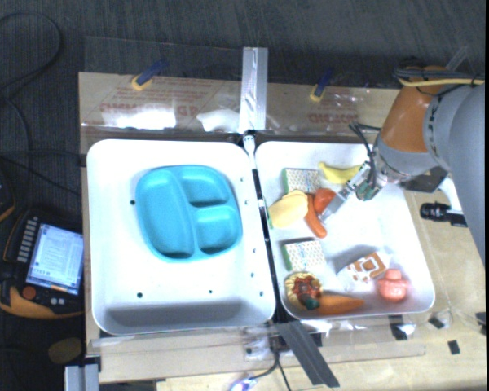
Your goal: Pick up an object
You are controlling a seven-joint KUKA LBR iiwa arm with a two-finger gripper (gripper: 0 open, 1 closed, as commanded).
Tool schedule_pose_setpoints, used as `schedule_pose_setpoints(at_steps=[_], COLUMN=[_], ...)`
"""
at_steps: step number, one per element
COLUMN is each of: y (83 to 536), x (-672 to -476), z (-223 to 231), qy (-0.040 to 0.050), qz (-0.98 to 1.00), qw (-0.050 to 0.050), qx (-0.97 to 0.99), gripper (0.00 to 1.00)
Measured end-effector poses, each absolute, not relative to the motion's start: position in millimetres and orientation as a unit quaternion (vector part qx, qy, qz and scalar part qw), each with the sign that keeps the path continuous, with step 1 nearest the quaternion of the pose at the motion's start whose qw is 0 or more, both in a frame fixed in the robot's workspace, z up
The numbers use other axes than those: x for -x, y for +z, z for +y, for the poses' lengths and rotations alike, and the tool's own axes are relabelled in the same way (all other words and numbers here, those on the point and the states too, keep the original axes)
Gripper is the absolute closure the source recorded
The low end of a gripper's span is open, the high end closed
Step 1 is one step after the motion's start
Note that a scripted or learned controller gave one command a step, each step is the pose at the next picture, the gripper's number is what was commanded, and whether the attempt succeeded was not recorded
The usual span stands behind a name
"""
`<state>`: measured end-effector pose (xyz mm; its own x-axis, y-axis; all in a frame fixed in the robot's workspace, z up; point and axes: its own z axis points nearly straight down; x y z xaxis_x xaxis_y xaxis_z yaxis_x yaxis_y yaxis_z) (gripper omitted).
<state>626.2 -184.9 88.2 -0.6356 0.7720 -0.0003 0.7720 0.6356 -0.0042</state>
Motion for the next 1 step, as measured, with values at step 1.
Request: schedule_pose_setpoints(at_steps=[1], y=[88.0], x=[-656.1], z=[-123.2], qy=[0.0045], qz=[-0.817], qw=[-0.001], qx=[0.577], gripper=[0.0])
